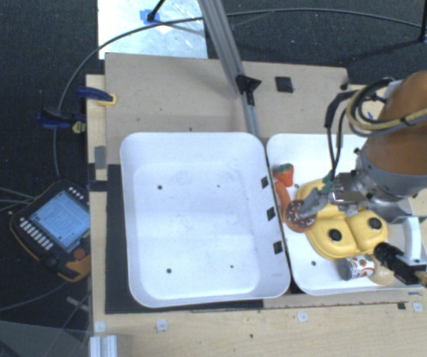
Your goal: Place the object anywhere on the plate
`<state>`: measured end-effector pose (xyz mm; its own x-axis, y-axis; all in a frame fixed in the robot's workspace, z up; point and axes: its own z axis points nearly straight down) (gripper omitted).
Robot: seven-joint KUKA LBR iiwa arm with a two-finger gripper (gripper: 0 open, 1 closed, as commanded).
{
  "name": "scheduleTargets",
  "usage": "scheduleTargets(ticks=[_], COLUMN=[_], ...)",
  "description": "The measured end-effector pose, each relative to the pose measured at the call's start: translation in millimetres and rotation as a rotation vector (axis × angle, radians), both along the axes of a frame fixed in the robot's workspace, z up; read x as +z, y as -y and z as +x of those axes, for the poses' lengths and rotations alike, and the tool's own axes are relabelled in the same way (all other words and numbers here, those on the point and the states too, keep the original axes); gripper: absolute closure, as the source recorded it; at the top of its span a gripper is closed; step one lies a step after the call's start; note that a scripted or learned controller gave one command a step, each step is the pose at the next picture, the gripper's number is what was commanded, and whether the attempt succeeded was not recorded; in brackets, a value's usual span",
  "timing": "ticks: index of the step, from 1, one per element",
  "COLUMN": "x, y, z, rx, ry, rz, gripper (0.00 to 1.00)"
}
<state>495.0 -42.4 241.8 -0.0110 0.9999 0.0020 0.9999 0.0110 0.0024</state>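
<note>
1. Near edge of the right bin (303, 277): a small red-and-white can-like item (356, 268) lies just beside a beige lump (381, 275).
2. Yellow plate (345, 233) in the right bin, partly under the arm.
3. Gripper (312, 203) sits over the plate's left rim, near a brown round object (297, 216); grasp state cannot be told.
4. Orange carrot-like toy (283, 175) farther back, off the plate.
5. Judgement: placement unconfirmed; release and retreat remain.

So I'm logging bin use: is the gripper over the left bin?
No, the gripper is over the right bin, beside the yellow toy.
</note>
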Motion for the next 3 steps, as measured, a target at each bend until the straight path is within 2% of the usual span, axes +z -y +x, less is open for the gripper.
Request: scheduleTargets(ticks=[2,3], x=[-16.3,-12.9], y=[-110.2,-172.4], z=[20.8,8.8], rx=[0.000,0.001], ry=[-0.001,-0.003], rz=[0.000,0.001], gripper=[1.00,1.00])
